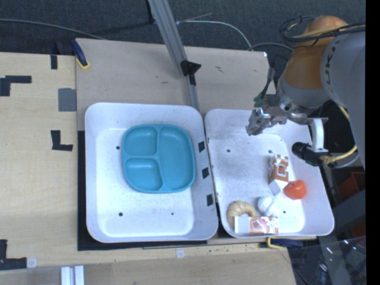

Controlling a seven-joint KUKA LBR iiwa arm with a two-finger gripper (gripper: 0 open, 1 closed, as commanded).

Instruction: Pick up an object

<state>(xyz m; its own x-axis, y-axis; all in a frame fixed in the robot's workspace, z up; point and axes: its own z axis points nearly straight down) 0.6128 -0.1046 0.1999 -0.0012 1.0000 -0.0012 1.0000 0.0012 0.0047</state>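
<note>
Objects are sitting in the right bin (237, 159), bunched at its near right corner: a small carton (279, 169) with red-orange print, an orange ball (295, 189), a white lump (265, 204), a croissant (240, 208), a flat packet (256, 224) with red marking. No print is reading clearly. Gripper (257, 125) is hanging over the far edge of that bin, well apart from them, holding nothing visible; finger opening can't be judged. Left bin (101, 218) is carrying a blue divided tray (159, 158). A metal post (169, 28) is slanting behind the bins.
</note>
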